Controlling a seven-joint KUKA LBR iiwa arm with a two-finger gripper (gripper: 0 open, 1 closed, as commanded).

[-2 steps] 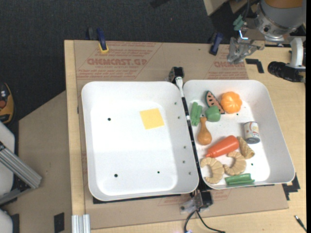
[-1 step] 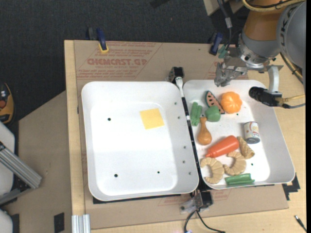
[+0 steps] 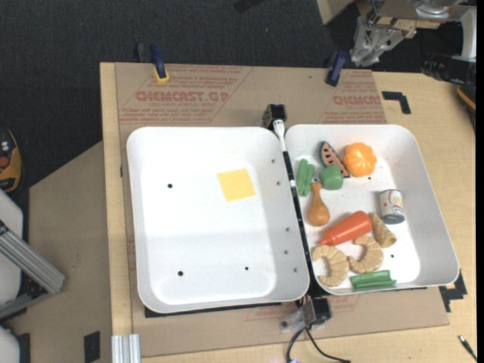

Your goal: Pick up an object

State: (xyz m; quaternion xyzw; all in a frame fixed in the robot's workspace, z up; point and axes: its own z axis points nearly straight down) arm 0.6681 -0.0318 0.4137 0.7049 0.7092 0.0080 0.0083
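Bench: cardboard sheet point(image 3: 227, 89), two white bins, dark floor behind.
From my seat, nearest first: right bin point(image 3: 435, 233) holds a green bar point(image 3: 372, 280) at 6 o'clock, croissants, carrot point(image 3: 346, 228), can point(image 3: 391, 206), orange point(image 3: 359, 158); left bin point(image 3: 151, 225) holds a yellow square point(image 3: 236, 184). Gripper point(image 3: 368, 48) hangs at 12 o'clock beyond the bins, holding nothing; finger spread I cannot tell.

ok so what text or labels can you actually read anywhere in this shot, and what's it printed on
"CHEMCAST GP", red print on the brown board behind the left bin, upper left.
"CHEMCAST", the same red print, partly cut off, on the board near the right bin, upper right.
Small can in the right bin: its label is too small and blurred to read.
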